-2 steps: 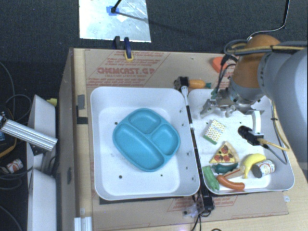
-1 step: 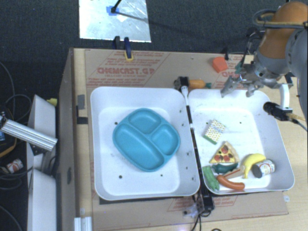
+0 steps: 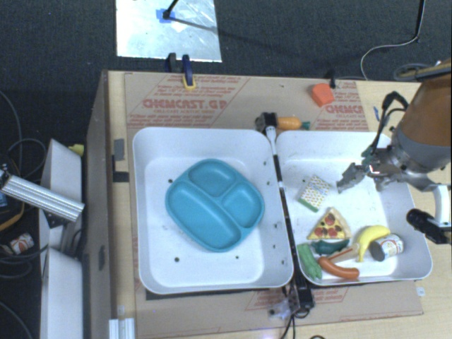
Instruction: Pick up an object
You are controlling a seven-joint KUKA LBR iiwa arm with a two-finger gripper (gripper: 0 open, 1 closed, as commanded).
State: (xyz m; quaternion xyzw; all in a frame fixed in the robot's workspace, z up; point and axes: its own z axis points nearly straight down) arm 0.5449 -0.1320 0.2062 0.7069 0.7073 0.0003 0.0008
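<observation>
My gripper [image 3: 361, 175] hangs over the upper middle of the right bin [image 3: 417, 260], at the end of the grey arm with its orange band. Nothing shows in its grasp. A speckled pale square piece [image 3: 314, 191] lies just left of and below the gripper. Further toward the front lie a pizza slice [image 3: 330, 226], a yellow banana [image 3: 371, 237], a small can [image 3: 389, 247], a red sausage [image 3: 339, 268], a green pod [image 3: 308, 261] and a dark teal piece [image 3: 328, 246].
The left bin [image 3: 152, 260] holds a blue divided plate [image 3: 214, 203]. On the bench behind the bins sit an orange block [image 3: 322, 94] and a small carrot [image 3: 289, 123]. A ridge [image 3: 281, 189] separates the bins.
</observation>
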